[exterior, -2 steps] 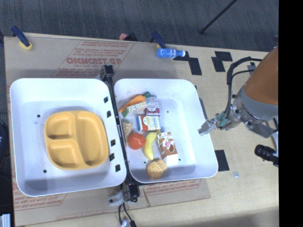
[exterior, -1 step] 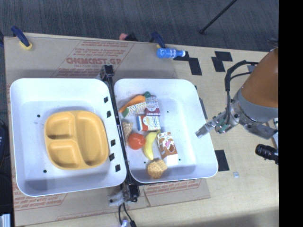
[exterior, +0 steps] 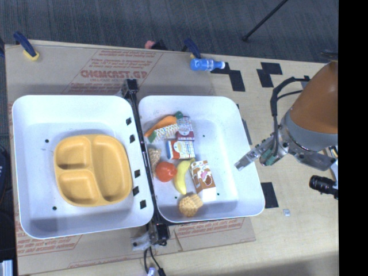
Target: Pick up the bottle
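Note:
In the right bin [exterior: 230, 111], a brown-and-white container [exterior: 202, 180] lies flat near the front; it looks like the bottle, with its white end toward the front rim. It rests between a yellow banana [exterior: 181, 177] and the bin's bare right side. My gripper [exterior: 248, 158] hangs over the right rim of that bin, to the right of the bottle and apart from it. Nothing is visible in its grip.
The right bin also holds a carrot [exterior: 161, 125], small cartons [exterior: 183, 147], a red tomato [exterior: 165, 171] and a corn-like piece [exterior: 190, 204]. A yellow divided plate [exterior: 92, 169] sits in the left bin [exterior: 29, 114]. A small blue object [exterior: 202, 65] lies behind the bins.

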You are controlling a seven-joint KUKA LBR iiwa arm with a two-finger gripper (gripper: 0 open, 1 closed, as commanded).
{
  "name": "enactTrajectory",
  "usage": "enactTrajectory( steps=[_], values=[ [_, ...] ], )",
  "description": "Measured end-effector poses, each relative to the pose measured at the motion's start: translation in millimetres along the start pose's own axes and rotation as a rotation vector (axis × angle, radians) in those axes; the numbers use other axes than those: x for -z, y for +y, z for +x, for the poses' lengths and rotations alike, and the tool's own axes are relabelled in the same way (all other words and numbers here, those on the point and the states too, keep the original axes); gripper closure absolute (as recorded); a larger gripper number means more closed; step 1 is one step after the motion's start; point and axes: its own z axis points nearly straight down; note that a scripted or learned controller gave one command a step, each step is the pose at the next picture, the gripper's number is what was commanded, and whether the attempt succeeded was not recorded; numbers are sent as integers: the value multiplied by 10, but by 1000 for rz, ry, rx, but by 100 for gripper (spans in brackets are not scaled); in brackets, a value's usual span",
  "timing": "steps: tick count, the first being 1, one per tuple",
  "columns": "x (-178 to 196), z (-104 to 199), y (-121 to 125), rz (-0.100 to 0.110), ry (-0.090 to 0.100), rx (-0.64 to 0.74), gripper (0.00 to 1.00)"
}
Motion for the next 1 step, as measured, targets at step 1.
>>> enactTrajectory(
  steps=[1],
  values=[
    [-102, 47, 26, 1, 2, -59, 100]
  ],
)
